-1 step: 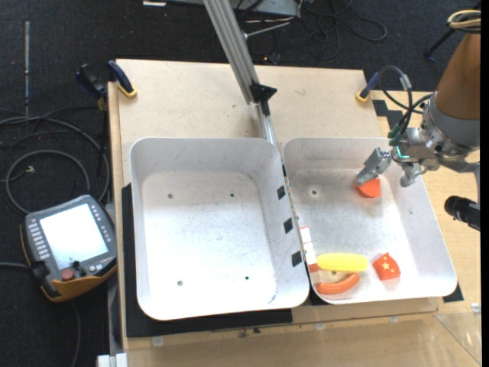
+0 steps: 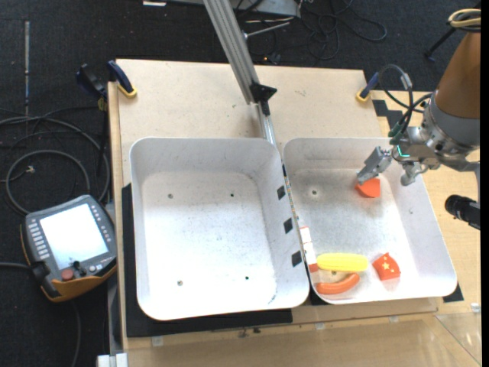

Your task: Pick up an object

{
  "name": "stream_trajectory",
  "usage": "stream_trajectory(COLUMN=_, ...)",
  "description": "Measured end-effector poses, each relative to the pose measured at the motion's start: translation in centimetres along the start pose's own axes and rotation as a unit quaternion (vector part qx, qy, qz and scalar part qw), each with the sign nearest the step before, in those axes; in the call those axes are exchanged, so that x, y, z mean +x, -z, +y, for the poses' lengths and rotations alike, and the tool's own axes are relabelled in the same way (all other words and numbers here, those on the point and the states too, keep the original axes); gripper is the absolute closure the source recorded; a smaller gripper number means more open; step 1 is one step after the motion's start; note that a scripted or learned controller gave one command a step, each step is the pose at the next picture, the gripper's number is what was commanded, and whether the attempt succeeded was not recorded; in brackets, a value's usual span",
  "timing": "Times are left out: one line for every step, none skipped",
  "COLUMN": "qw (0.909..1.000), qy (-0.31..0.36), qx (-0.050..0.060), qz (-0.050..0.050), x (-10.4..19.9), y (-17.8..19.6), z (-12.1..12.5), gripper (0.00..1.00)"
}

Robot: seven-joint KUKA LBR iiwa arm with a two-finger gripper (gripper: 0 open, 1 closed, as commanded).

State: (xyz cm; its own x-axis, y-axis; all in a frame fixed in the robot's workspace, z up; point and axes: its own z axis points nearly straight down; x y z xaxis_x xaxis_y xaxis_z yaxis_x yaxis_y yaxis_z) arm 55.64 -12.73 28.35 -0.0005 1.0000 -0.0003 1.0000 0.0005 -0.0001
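Note:
My gripper point(image 2: 392, 171) hangs over the back right part of the right bin point(image 2: 428, 228), its two grey fingers spread apart, so it is open. A small orange block point(image 2: 369, 188) lies on the bin floor just below the tip of the left finger point(image 2: 374, 164), outside the gap between the fingers. Near the bin's front edge lie a yellow oblong piece point(image 2: 341, 262), a curved orange piece point(image 2: 337, 283) right beneath it, and a small red piece point(image 2: 386, 267) with a yellow spot.
The left bin point(image 2: 145, 205) stands beside the right one, with their walls meeting in the middle. A slanted metal rail point(image 2: 233, 40) runs from the back down to the bins' shared edge. Left of the bench lies a pendant point(image 2: 69, 243).

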Motion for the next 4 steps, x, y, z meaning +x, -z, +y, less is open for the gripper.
stream_trajectory(qw=1.0000, qy=0.000, qx=0.003, qz=0.001, x=0.7, y=-5.2, z=-0.8, gripper=0.00)
stream_trajectory(qw=1.0000, qy=-0.001, qx=0.004, qz=0.001, x=0.6, y=-11.4, z=-1.6, gripper=0.00)
stream_trajectory(qw=1.0000, qy=-0.001, qx=0.003, qz=0.001, x=1.1, y=-15.9, z=-1.3, gripper=0.00)
stream_trajectory(qw=1.0000, qy=-0.001, qx=0.000, qz=0.000, x=1.1, y=-14.6, z=-1.1, gripper=1.00)
